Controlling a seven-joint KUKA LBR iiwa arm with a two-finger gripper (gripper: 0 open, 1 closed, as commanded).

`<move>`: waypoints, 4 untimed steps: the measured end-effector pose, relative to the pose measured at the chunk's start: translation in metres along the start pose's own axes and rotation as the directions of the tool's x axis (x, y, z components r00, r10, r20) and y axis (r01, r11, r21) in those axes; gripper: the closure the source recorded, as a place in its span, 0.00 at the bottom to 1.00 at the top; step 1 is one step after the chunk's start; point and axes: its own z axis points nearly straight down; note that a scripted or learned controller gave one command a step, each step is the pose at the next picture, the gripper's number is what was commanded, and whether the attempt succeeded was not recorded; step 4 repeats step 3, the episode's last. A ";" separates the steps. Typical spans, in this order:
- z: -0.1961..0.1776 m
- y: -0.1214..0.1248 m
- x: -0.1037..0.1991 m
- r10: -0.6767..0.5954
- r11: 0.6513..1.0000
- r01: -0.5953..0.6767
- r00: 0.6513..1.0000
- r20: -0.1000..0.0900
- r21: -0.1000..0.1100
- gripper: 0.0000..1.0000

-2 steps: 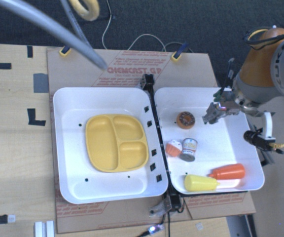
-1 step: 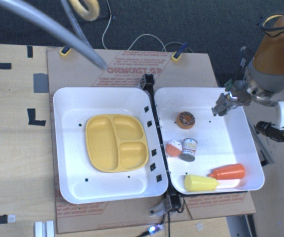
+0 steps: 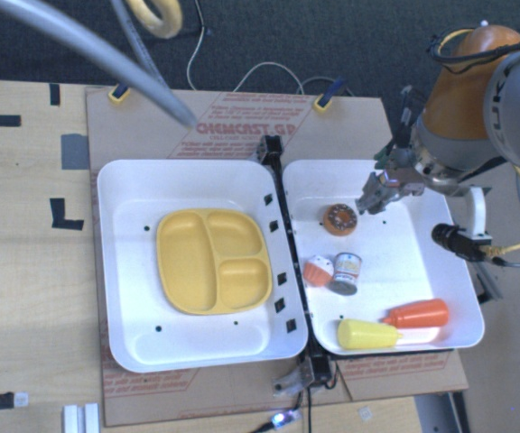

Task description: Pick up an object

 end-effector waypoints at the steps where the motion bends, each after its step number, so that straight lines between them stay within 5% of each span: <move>1: 0.002 0.009 0.064 -0.002 1.000 0.002 1.000 -0.001 0.000 1.00; 3: -0.001 0.032 0.180 -0.002 1.000 0.002 1.000 -0.001 -0.001 1.00; 4: -0.001 0.032 0.180 -0.002 1.000 0.002 1.000 -0.001 -0.001 1.00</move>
